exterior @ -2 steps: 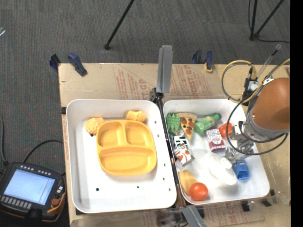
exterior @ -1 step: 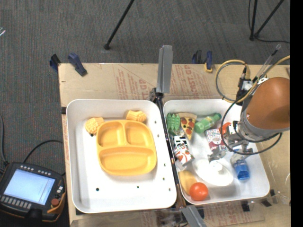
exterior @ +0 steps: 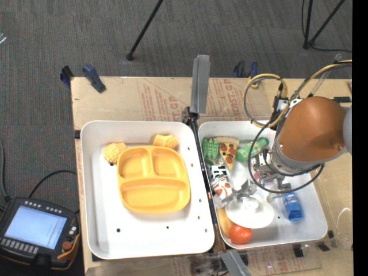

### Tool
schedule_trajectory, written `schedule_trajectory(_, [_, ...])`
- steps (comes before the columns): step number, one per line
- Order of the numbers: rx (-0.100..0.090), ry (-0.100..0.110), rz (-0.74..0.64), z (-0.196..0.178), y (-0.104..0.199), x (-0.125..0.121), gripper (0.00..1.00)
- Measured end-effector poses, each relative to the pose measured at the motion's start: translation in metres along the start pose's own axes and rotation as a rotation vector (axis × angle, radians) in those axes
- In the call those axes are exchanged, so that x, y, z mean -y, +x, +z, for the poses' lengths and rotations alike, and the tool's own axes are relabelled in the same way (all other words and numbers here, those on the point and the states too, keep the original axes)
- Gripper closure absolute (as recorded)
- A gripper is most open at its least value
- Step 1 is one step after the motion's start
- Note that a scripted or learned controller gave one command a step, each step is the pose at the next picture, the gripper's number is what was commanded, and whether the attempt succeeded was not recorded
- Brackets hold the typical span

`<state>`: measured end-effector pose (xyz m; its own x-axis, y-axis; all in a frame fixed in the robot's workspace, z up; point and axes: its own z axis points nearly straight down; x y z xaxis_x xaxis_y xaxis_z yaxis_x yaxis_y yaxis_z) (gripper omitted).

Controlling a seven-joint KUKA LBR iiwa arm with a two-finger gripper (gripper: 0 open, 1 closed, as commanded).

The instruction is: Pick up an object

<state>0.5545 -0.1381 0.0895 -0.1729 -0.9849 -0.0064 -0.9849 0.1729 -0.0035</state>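
**Arm low over the crowded right bin**

Grey carpet, tripod legs and a cardboard-topped bench set the scene, and the action is all in the right bin [exterior: 319, 226]. The gripper [exterior: 251, 190] hangs low at the middle of that bin, metal tips just above the rim of the white plate [exterior: 250, 213]. How far the tips are apart, or whether anything is caught in them, I cannot tell from here (the orange wrist blocks most of it).

No single target is named, so any piece will do. Closest is the white plate, directly below and toward the near edge from the tips. Just to the left lies the printed packet [exterior: 220, 180], its long axis running from far-left to near-right. The blue block [exterior: 293, 206] sits on the arm's side, a little apart. My guess is that the plate's flat rim or the packet comes next, and the plate looks awkward for two fingers.

Further out in the same bin: a pizza slice [exterior: 229, 149], a green brick [exterior: 210, 149], a green piece [exterior: 248, 152] by the wrist, and a tomato [exterior: 240, 234] touching the plate's near edge.

Over in the left bin [exterior: 96, 211]: a yellow divided tray [exterior: 153, 178], with two corn pieces, corn cob [exterior: 113, 152] and second cob [exterior: 165, 140], at its far corners.
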Motion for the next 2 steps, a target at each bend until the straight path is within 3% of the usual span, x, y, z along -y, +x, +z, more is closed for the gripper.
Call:
schedule_trajectory(1, [-0.007, 0.002, 0.279, -0.001, -0.039, 0.059, 0.00])
schedule_trajectory(2, [-0.003, -0.007, 0.158, 0.002, 0.042, -0.001, 0.00])
